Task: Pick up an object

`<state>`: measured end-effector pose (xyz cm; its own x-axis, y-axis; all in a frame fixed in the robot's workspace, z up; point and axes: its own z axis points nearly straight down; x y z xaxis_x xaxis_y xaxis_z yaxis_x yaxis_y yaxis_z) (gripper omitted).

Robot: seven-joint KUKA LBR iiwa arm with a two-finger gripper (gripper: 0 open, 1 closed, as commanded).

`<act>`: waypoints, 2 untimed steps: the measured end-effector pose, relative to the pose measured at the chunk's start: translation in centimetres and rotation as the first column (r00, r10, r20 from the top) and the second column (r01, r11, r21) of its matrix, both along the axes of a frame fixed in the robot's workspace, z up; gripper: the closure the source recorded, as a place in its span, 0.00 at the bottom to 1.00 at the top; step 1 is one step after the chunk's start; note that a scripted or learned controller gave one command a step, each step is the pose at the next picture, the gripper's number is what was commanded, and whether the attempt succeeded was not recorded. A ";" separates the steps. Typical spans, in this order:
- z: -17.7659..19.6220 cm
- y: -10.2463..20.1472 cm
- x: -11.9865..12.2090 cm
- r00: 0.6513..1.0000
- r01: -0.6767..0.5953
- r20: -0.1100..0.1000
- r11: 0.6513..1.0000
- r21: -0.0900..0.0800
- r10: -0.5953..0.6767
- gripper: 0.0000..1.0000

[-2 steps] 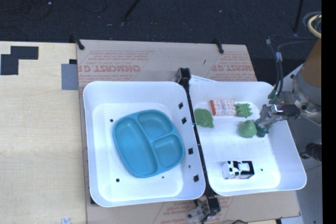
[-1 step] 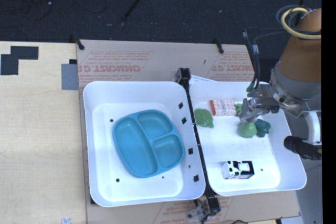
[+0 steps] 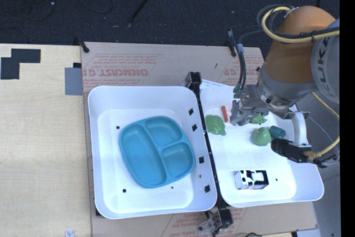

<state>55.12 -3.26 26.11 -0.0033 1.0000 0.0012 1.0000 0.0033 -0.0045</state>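
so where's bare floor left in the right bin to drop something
Free: the strip between the black-and-white toy and the round green lump, plus the right bin's near-right corner. Crowded: the far end, around the tool, green leafy piece and small orange stick.

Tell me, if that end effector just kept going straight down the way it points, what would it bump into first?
Probably the right bin's white floor, beside the green lump and small orange piece. The end effector hangs there; depth is unclear.

Grey arm (image 3: 327, 72), orange band (image 3: 302, 22), yellow cable loops (image 3: 270, 22).
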 end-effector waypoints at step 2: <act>-2.6 11.0 3.9 1.000 -0.001 0.002 1.000 -0.001 0.001 1.00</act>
